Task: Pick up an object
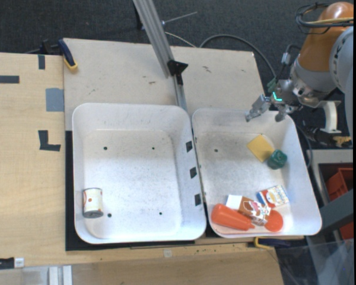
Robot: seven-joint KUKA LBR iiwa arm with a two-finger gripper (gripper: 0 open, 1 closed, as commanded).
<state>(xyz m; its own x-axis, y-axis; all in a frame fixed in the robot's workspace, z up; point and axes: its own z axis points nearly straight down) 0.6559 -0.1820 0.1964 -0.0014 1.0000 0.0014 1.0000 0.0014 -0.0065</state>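
Note:
My gripper (264,111) hangs over the far right corner of the right bin (225,129), fingers spread apart with nothing between them. Below it in that bin lie a yellow sponge block (260,146) and a small teal object (277,158) touching its right side. Along the near edge of the right bin rest an orange carrot-like toy (232,217), a red piece (274,221) and a colourful snack packet (266,202). A small white-and-brown can (92,202) stands in the near left corner of the left bin (130,129).
A slanted metal pole (157,31) rises behind the bins near their divider. A cable (231,40) curves across the bench top behind the right bin. A blue-and-yellow clamp (67,53) sits at the bench's far left corner.

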